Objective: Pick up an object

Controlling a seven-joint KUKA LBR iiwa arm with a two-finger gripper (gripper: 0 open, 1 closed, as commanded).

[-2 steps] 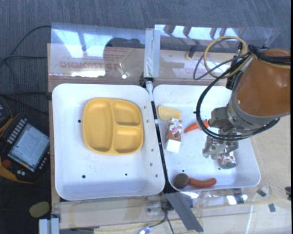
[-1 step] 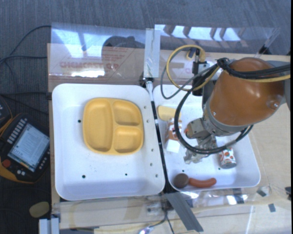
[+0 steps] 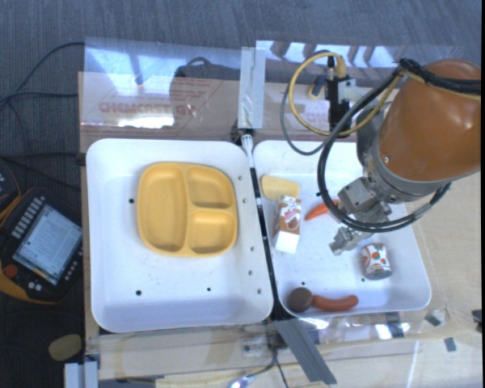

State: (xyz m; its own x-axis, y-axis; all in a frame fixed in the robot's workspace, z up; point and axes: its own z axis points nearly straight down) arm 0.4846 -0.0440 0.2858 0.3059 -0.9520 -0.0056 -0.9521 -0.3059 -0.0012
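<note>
The arm's wide orange band (image 3: 432,120) hides the far right part of the right bin (image 3: 404,297), and part of a small orange piece (image 3: 316,212) is tucked beneath the wrist. The gripper (image 3: 345,239) hangs low over this bin; whether it is parted or clenched cannot be told. Both white bins sit on a bench over grey carpet. The left bin (image 3: 113,297) holds a yellow divided tray (image 3: 187,208). The right holds a carton (image 3: 288,223), sausage (image 3: 334,302) and can (image 3: 376,261).

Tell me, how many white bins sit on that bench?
2: the left bin holding a yellow tray, the right bin with small items, partly hidden under the arm.
</note>
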